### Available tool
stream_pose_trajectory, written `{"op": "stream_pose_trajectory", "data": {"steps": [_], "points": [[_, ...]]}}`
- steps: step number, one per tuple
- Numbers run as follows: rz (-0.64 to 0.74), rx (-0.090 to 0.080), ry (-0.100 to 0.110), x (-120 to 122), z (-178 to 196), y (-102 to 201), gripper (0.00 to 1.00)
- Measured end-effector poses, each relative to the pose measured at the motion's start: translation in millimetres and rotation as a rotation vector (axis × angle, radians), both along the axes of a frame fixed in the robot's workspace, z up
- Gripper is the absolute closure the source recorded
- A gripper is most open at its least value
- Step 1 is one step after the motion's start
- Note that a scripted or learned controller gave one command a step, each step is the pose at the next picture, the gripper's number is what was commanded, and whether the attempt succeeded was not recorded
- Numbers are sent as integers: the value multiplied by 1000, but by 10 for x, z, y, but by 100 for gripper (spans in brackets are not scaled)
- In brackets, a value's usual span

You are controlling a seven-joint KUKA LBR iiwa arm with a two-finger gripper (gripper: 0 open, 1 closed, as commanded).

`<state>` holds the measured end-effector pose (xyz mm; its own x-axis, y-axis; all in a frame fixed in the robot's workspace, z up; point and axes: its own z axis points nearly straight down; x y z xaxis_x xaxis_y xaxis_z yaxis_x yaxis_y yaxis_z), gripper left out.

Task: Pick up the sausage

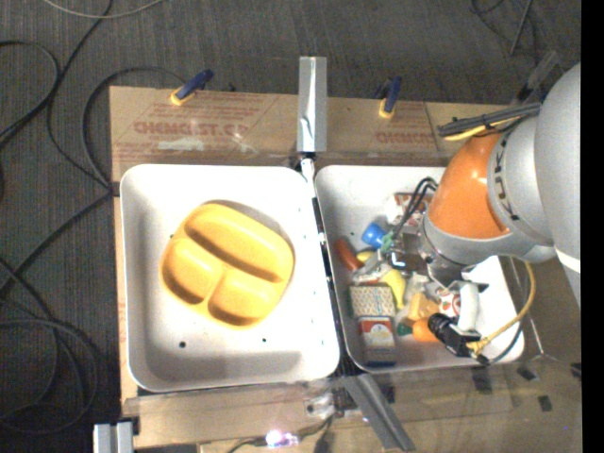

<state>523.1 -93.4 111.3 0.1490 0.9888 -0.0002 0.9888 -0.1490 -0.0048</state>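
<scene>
White plastic forms the two shallow bins that we see side by side on the bench (132, 140). The left bin (142, 347) holds a yellow divided tray (228, 262), lying a little above its centre. The right bin (335, 192) holds a crowded heap: a blue item (374, 234), a waffle-patterned block (372, 300), a small red-and-white box (377, 330), yellow pieces (391, 281) and the sausage (345, 254), a reddish-orange piece near the bin's left wall, just left of the heap. The grey arm with its orange band (469, 196) reaches over this bin from the right, covering much of the heap. The tool (420, 272) sits low among the items; we cannot tell how its grip stands or whether it holds anything.
</scene>
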Motion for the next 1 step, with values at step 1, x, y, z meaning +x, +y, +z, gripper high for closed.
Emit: {"op": "stream_pose_trajectory", "data": {"steps": [1], "points": [[-30, -2, -11, 538, -224, -1, 0]]}}
